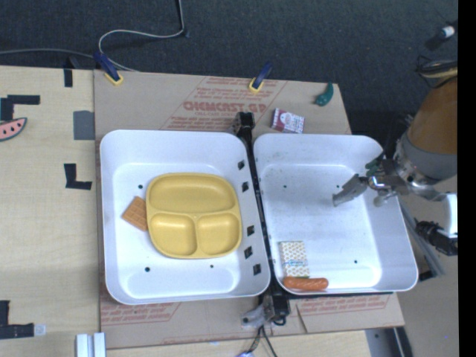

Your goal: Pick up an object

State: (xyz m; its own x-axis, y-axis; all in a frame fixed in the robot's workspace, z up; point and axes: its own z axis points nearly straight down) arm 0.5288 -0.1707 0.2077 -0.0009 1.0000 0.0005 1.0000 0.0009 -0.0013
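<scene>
Camera view shows two white bins: the right bin (pixel 387 270) holds one orange sausage (pixel 306 282) and one small packet (pixel 294 257), both left of and nearer the camera than the pincer (pixel 349 193), while the left bin (pixel 119 274), far to its left, holds one yellow divided plate (pixel 195 214) and one cracker (pixel 135 213). The sausage lies against the near wall, its long axis running left to right. The pincer hangs over the right bin's floor with nothing between its fingers; whether they are spread I cannot tell.

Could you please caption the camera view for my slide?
Gripper hovers over right bin; yellow tray fills left bin.
</scene>
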